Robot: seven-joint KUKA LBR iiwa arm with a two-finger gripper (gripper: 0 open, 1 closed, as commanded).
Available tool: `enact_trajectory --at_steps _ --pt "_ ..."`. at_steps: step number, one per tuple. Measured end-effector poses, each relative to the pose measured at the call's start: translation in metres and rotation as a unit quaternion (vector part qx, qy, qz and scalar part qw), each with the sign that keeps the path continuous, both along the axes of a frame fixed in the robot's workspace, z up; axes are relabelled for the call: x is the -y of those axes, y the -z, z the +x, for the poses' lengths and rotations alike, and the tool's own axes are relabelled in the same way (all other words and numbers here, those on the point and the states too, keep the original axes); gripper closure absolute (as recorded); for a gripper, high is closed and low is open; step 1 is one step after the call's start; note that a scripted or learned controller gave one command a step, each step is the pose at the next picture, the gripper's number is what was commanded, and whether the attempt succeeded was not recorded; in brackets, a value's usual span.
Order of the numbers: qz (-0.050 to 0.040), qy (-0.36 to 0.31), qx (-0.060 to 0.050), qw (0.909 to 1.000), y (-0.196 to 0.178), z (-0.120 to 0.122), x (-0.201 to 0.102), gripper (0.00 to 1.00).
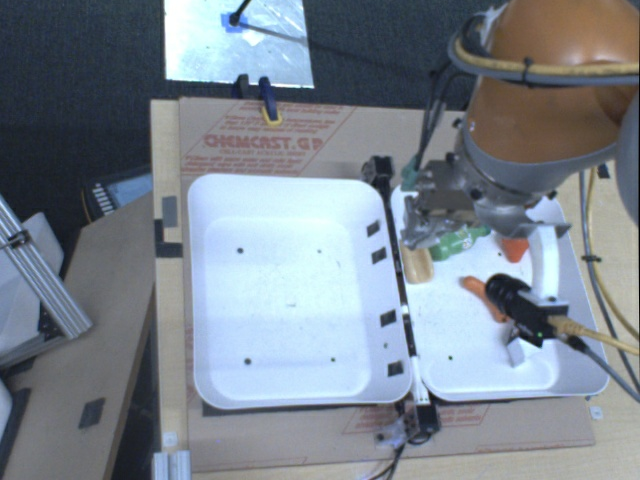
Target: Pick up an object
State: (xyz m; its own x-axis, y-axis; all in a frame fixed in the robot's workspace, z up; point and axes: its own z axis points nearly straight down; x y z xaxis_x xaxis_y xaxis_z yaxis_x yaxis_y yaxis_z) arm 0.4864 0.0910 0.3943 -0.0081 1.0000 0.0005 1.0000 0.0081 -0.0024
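Your arm [550, 78], grey with the orange band, hangs over the right bin [460, 363], and its bulk hides much of that bin's far side from you. The left bin [290, 303] lies just beside the right bin, against its left wall. The gripper [428, 230] sits low in the right bin's far-left corner. From this view you cannot tell whether its jaws are spread or pressed together, nor whether anything is between them.

The things you could pick all lie in the right bin. A green object [462, 240] is just beside the gripper and a tan object [417, 266] rests against the bin's left wall. An orange piece [475, 287] lies near the bin's middle, with a smaller orange piece [513, 250] toward its far side.

The risk, as I judge it, is crowding. The green and tan things sit close together by the wall, so a closing grip could catch the wall or push one thing into the other. The gripper would then rise with nothing. Look for a thing between the jaws before you count this a pick.
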Motion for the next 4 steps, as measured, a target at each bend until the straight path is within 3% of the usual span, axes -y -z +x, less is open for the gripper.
enact_trajectory --at_steps 1,2,3,4 --pt "0.0003 0.000 0.002 1.0000 0.007 0.000 -0.036 1.00" --pt "0.0015 0.000 0.004 1.0000 -0.034 0.000 -0.088 1.00" --pt "0.0032 0.000 0.007 1.0000 -0.135 0.000 -0.115 1.00" --pt "-0.0014 0.004 0.000 1.0000 -0.061 0.051 -0.094 1.00"
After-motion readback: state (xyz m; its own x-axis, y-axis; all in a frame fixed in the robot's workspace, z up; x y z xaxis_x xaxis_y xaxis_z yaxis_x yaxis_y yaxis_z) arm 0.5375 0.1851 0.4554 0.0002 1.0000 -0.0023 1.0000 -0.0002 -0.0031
